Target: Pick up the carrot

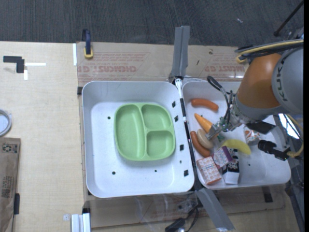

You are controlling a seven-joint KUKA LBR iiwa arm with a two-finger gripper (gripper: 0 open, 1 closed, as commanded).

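The carrot [203, 122] is a short orange wedge lying in the right bin [270, 178], near its left wall. My gripper [216, 133] hangs just to the carrot's lower right, over a cluster of food items, its tip close to the carrot's thick end. An orange sausage [204, 104] lies above the carrot, and a brown hot dog [199, 144] lies below it. Nothing visibly sits between the fingers.
The left bin [91, 144] holds a green divided plate [144, 131]. Around the gripper in the right bin lie a yellow banana [239, 145], a small can [252, 137], a red-and-white box [208, 170] and a pink packet [223, 156]. The arm's orange band [258, 86] looms over the bin's right half.
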